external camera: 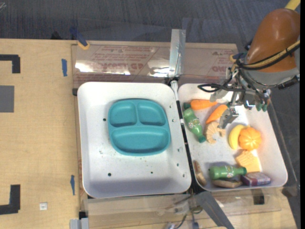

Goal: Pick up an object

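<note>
My gripper (228, 117) hangs over the right bin (279, 163), in its upper middle. It is open, and nothing shows between its fingers. Just left of the fingertips lies an orange carrot (215, 114), with a second carrot (201, 104) beyond it. A yellow banana (233, 136) and an orange fruit (250, 139) lie just below and to the right of the gripper. A green bottle (193, 123) lies along the bin's left wall.
At the front of the right bin are a cheese wedge (250, 161), a lying green bottle (227, 171) and a purple block (257, 179). The left bin (90, 128) holds a teal divided plate (139, 126). The arm's orange band (274, 39) looms over the right bin's back corner.
</note>
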### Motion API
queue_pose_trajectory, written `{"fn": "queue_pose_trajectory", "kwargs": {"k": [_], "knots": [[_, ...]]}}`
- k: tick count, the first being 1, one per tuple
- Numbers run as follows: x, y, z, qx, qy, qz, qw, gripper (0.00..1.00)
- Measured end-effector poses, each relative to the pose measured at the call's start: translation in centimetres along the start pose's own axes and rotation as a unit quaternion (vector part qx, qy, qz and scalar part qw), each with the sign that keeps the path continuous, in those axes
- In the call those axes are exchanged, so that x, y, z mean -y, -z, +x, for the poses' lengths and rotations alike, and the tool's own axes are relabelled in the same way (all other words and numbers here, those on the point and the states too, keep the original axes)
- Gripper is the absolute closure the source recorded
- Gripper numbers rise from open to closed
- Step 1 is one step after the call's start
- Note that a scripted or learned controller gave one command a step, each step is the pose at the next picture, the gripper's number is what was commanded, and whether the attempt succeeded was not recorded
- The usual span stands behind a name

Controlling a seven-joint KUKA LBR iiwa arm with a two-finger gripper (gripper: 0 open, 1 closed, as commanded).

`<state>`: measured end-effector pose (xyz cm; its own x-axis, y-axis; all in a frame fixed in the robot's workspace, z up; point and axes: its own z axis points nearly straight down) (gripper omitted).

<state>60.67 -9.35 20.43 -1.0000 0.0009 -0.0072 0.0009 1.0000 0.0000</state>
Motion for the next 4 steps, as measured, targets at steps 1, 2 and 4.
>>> {"fn": "queue_pose_trajectory", "kwargs": {"k": [1, 2, 4], "knots": [[0.3, -5.0, -0.1, -0.003, -0.020, -0.001, 0.9998, 0.00], [1.0, -11.5, 4.0, 0.003, -0.050, 0.000, 0.9987, 0.00], [1.0, -7.9, 4.0, 0.002, -0.008, 0.000, 1.0000, 0.00]]}}
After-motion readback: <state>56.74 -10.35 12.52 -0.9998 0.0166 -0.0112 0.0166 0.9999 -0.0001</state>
